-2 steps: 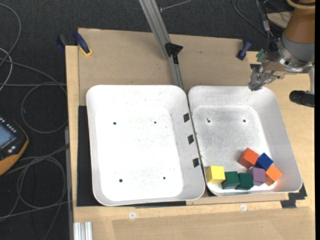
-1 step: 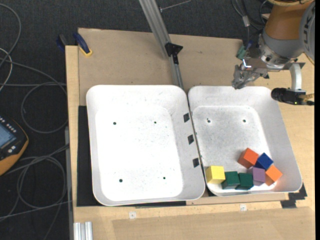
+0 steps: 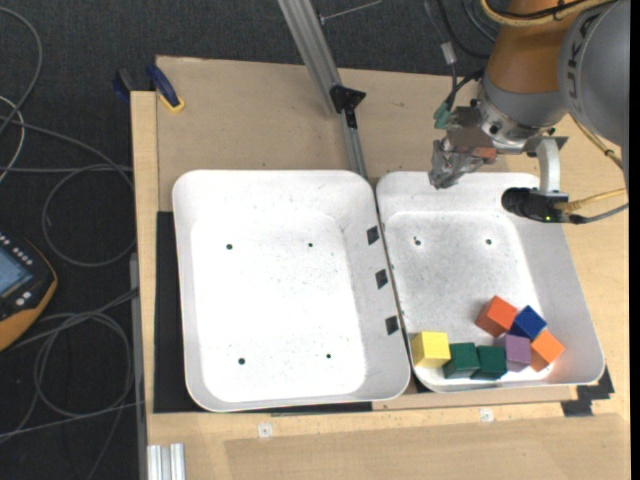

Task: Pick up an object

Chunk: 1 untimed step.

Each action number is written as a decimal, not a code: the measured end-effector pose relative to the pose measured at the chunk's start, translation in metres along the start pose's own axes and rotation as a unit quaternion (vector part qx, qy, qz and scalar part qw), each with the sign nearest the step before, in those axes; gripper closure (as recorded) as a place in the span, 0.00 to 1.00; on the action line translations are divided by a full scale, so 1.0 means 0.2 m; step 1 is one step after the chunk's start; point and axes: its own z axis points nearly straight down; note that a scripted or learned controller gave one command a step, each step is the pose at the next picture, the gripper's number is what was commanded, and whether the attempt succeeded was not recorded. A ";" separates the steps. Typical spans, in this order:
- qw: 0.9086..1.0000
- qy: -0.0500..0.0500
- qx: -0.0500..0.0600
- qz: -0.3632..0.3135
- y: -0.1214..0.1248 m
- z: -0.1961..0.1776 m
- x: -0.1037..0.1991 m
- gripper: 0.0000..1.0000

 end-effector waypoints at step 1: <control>1.000 0.000 -0.001 -0.001 -0.05 -0.06 0.28 1.00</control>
